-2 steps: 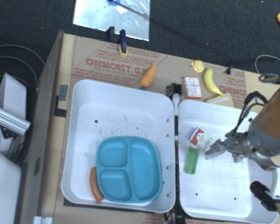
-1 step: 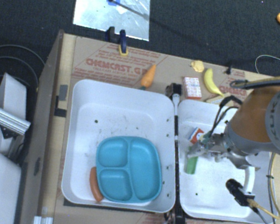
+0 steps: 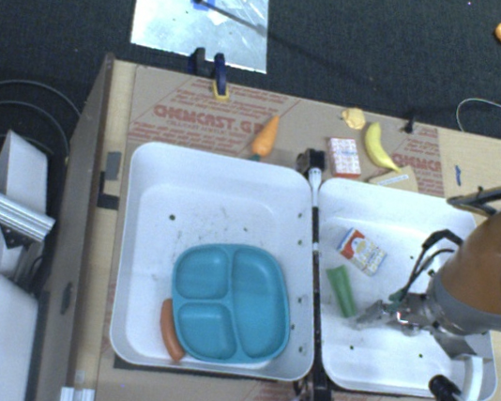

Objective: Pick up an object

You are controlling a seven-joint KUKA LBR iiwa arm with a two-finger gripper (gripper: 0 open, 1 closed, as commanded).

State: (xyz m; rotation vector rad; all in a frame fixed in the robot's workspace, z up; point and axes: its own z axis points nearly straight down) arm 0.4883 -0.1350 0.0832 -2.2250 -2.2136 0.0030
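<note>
1 green block lies lengthwise, running up-left to down-right.

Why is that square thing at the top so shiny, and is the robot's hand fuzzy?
In the camera view, the silver sheet on the dark floor bounces light back, so it glares pale. The gripper, low over the right bin, looks soft and a bit smeared, so its fine details are hard to make out. The blue tray in the left bin looks crisp, with only faint shadows.

"CHEMCAST" in red, cardboard sheet
</note>
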